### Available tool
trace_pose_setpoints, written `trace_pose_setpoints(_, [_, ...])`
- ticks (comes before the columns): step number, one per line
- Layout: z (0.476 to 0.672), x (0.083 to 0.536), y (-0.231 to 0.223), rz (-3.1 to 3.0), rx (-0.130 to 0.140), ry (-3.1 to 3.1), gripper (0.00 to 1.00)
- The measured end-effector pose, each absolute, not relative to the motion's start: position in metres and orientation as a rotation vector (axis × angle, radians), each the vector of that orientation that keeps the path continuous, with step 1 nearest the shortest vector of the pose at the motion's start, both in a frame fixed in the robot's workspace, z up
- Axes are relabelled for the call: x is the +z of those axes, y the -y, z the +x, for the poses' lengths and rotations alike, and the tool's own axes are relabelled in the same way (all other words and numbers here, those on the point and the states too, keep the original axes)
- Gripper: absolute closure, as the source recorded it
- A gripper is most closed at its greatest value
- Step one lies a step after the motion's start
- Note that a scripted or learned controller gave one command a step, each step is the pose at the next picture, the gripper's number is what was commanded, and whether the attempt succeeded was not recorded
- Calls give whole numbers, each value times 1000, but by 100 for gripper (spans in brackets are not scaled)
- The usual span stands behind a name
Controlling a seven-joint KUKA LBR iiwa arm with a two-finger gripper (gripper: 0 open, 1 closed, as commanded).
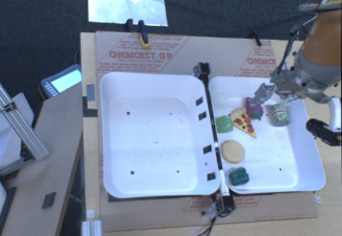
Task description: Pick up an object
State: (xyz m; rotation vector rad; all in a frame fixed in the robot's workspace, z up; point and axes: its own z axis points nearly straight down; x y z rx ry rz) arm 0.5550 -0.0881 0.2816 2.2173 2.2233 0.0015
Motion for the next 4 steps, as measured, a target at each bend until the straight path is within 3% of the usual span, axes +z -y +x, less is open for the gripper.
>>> trace_pose_setpoints(1, [586, 502, 68, 2201, 22, -2217, 0])
trace_pose_setpoints(2, [585, 503, 69, 2207, 7, -2226, 100])
trace_pose_setpoints(3, [507, 516, -20, 2206, 10, -2235, 100])
trace_pose_setpoints(4, [489, 466, -108, 2208, 0, -2239, 100])
